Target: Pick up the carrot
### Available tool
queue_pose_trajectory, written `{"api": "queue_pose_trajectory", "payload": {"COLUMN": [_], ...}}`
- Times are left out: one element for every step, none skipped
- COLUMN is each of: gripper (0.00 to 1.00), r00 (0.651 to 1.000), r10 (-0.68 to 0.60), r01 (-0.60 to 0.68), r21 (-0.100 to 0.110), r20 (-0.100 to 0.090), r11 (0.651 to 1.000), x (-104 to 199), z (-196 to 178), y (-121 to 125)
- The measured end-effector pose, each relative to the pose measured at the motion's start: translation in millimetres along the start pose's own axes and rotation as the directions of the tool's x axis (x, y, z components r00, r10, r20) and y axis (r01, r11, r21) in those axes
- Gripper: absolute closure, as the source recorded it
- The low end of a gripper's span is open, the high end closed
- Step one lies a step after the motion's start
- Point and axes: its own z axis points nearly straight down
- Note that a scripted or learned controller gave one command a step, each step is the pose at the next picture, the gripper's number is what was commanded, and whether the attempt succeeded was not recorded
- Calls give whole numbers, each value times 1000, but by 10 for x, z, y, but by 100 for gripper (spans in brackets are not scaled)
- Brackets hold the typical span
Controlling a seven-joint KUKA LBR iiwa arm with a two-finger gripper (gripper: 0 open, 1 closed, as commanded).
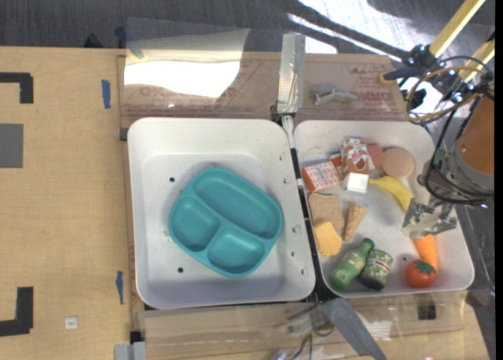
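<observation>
Orange carrot [427, 250]: right bin [452, 286], near corner, beside tomato [421, 273].
Gripper [428, 222]: directly above carrot's top end; open or shut, cannot tell.
Teal plate [225, 221]: left bin [157, 162].

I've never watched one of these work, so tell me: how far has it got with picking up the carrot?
Done: the arm has reached into the right bin, and the gripper sits just above the carrot, right at its upper end. In hand: closing in on it; I can't tell whether it has a grip. Left: the lift itself, since the carrot lies on the bin floor beside the tomato.
</observation>
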Motion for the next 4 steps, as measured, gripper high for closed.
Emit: {"api": "queue_pose_trajectory", "payload": {"gripper": [100, 100, 100, 100], "r00": [999, 1000, 1000, 981], "r10": [-33, -27, -25, -194], "r01": [33, 27, 25, 194], "r21": [19, 10, 16, -9], "r20": [2, 6, 11, 1], "r11": [999, 1000, 1000, 981], "x": [-319, -323, -345, -274], "z": [-1373, -1419, -1528, 37], "y": [419, 424, 412, 688]}}
